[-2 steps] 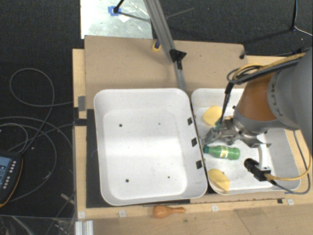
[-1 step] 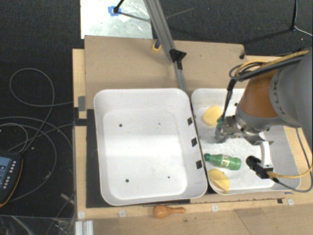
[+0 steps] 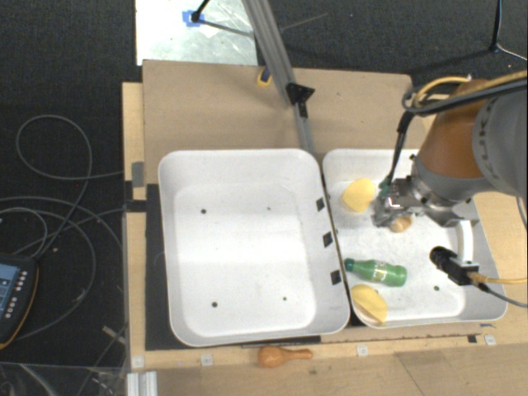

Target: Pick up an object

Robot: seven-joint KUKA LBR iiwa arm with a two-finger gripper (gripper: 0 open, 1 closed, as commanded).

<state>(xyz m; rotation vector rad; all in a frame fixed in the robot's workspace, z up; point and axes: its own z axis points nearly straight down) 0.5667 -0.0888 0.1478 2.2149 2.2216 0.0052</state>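
Over the right bin (image 3: 483, 308), the grey arm (image 3: 487, 143) bends in from the right and points down. Its gripper (image 3: 393, 213) sits low by a small tan thing (image 3: 400, 224); I cannot tell its grip. A yellow lump (image 3: 359, 195) lies just left. A green bottle (image 3: 377, 271) lies below, near another yellow piece (image 3: 370, 303).

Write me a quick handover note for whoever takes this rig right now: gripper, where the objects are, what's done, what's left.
Gripper: low in the right bin, over a small tan object; grasp not confirmed.
Objects in the right bin: round yellow piece just left of the gripper, green bottle lying on its side, another yellow piece at the front edge.
An orange-brown item lies on the bench in front of the bins.
Done: arm reached in. Left: secure a grip and lift.
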